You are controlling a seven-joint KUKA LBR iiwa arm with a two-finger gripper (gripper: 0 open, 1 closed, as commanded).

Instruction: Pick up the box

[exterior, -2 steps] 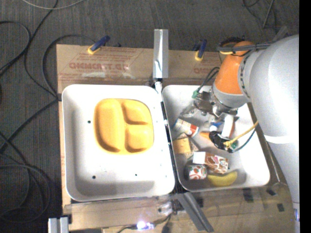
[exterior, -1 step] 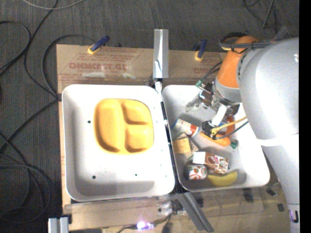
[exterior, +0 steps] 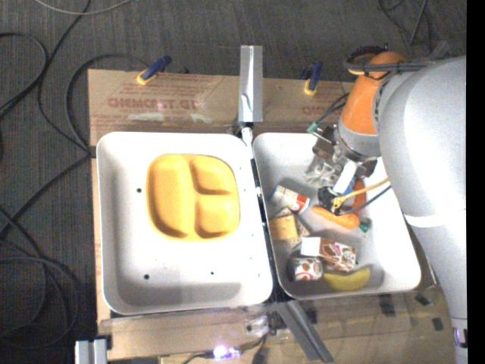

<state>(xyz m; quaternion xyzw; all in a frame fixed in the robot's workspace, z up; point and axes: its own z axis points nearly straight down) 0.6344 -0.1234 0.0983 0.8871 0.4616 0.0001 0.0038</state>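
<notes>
Right bin (exterior: 409, 258) crowded, box (exterior: 339, 255) hemmed between can (exterior: 305, 268), banana (exterior: 347, 279), carrot (exterior: 339, 219)

A: Where does the box (exterior: 338, 255) lie?
B: Flat in the right bin (exterior: 394, 237), near its front wall. It is small, printed brown, red and white, with a white panel at its left end.

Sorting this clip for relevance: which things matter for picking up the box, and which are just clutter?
For the job: brown box in the right bin; the hand over that bin.
Lying about: yellow tray in the left bin; banana, carrot, red-and-white cup, patterned packet.
</notes>
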